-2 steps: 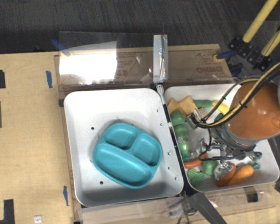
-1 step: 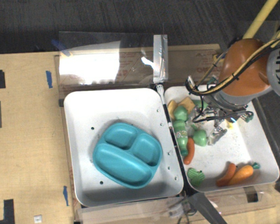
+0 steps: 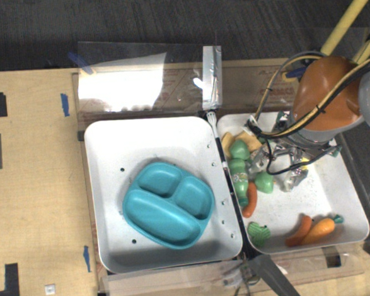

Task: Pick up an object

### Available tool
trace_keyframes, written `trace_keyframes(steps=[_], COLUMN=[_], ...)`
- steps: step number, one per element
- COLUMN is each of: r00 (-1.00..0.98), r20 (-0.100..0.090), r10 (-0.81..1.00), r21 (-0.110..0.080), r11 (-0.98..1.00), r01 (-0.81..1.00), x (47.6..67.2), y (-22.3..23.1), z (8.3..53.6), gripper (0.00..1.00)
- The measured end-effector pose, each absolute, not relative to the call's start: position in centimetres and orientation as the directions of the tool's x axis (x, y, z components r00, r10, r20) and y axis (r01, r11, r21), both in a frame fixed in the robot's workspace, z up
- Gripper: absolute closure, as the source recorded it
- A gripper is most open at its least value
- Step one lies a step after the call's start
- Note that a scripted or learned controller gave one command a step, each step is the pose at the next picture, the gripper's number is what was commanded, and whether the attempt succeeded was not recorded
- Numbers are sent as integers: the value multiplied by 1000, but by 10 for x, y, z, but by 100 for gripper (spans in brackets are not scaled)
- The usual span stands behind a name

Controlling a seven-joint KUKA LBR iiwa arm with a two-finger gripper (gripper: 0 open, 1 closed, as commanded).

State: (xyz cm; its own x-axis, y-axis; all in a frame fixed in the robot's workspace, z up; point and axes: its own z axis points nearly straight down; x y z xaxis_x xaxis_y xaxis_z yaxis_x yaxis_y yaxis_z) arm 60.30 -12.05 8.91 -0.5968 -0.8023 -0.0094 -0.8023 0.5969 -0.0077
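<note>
Several toy vegetables lie in the right bin (image 3: 349, 189). A green pepper (image 3: 239, 150) and other green pieces (image 3: 240, 184) line its left wall, with a red chili (image 3: 250, 200) beside them. A small green ball (image 3: 264, 183) lies right at my gripper (image 3: 276, 171), which is low in the bin's upper middle, under the orange wrist band (image 3: 323, 93) and black cables. Whether anything is held is hidden by the gripper body. A leafy green piece (image 3: 259, 232) and two orange carrots (image 3: 317, 228) lie near the front wall.
The left bin (image 3: 109, 244) holds a blue divided plate (image 3: 168, 203). A clear plastic sheet (image 3: 124, 85) and a metal bracket (image 3: 211, 76) sit behind the bins. A yellow pole (image 3: 347, 16) slants at the top right.
</note>
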Motion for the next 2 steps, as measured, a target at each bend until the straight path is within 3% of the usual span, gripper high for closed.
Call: trace_keyframes(steps=[1, 2], r00=[-588, -673], r20=[-6, -13], r10=[-809, -739], r21=[-11, -12], r11=[588, 673], r01=[-809, -739], x=[561, 540], y=[-104, -104], z=[90, 90], gripper=[0, 0])
